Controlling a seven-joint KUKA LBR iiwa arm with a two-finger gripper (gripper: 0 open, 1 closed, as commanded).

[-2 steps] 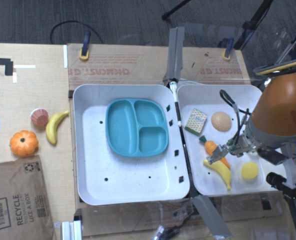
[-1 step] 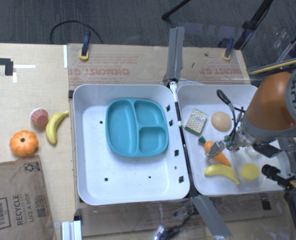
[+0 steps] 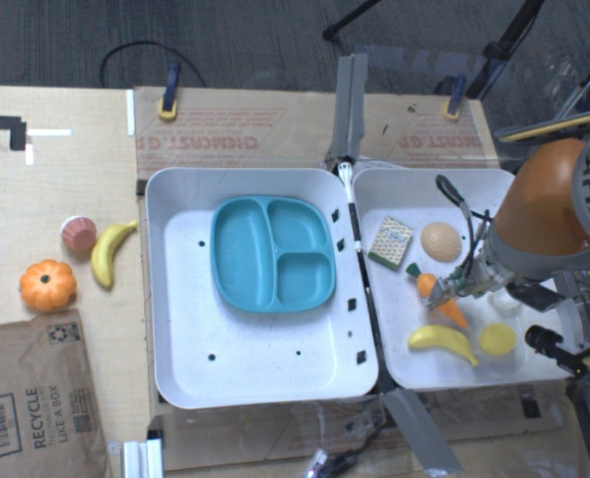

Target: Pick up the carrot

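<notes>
The carrot [image 3: 432, 287] lies in the right bin [image 3: 405, 192], near its middle, with its thick end pointing up-left and its thin tip [image 3: 456, 317] pointing down-right. My gripper [image 3: 448, 295] is low over the carrot's middle and covers part of it. The grey arm with its orange band [image 3: 539, 207] reaches in from the right, above the bin's right side.
Around the carrot sit a tan egg [image 3: 440, 241], a green patterned box [image 3: 392, 242], a banana [image 3: 442, 343] and a lemon [image 3: 497, 340]. The left bin [image 3: 175, 297] holds a blue divided plate [image 3: 273, 254]. A small pumpkin [image 3: 48, 285], another banana [image 3: 111, 252] and a pink cupcake [image 3: 79, 234] lie on the bench at left.
</notes>
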